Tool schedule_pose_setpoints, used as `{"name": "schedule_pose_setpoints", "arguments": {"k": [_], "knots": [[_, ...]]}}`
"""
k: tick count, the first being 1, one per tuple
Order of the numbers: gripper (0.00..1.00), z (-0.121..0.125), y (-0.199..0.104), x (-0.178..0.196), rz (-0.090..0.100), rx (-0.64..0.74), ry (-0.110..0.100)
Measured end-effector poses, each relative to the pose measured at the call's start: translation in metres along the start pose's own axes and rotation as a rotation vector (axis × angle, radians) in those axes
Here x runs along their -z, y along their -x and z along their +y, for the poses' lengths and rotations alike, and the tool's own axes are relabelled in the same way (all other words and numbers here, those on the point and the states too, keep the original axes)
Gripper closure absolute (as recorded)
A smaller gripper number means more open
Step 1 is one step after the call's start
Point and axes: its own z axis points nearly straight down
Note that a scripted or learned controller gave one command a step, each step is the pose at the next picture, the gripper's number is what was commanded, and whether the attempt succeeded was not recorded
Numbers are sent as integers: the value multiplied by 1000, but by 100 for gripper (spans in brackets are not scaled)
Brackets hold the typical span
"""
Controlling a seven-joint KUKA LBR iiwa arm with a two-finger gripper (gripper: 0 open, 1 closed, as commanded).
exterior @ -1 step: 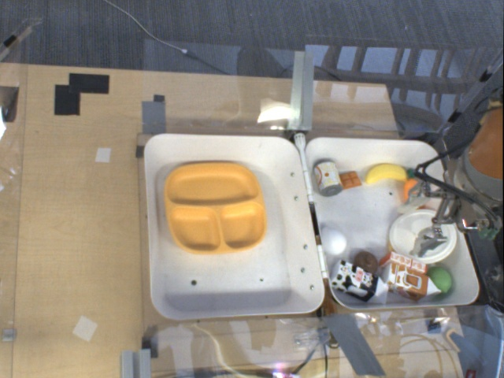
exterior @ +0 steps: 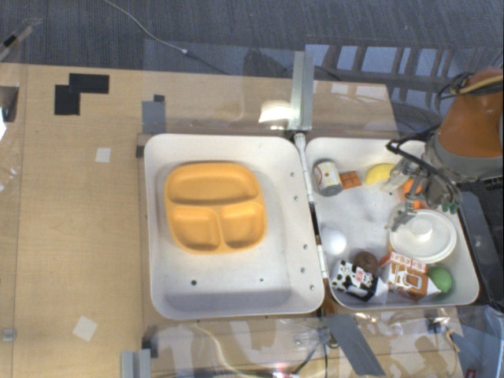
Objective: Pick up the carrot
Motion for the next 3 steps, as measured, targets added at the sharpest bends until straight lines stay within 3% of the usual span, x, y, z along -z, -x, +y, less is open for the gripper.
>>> {"name": "schedule_pose_setpoints", "arguments": {"k": [1, 2, 3], "knots": [[0, 27, 25, -34, -8, -80, 0], [0, 20, -27, -27, -2, -32, -1], [0, 101, -31, 81, -13, -109, 4]]}}
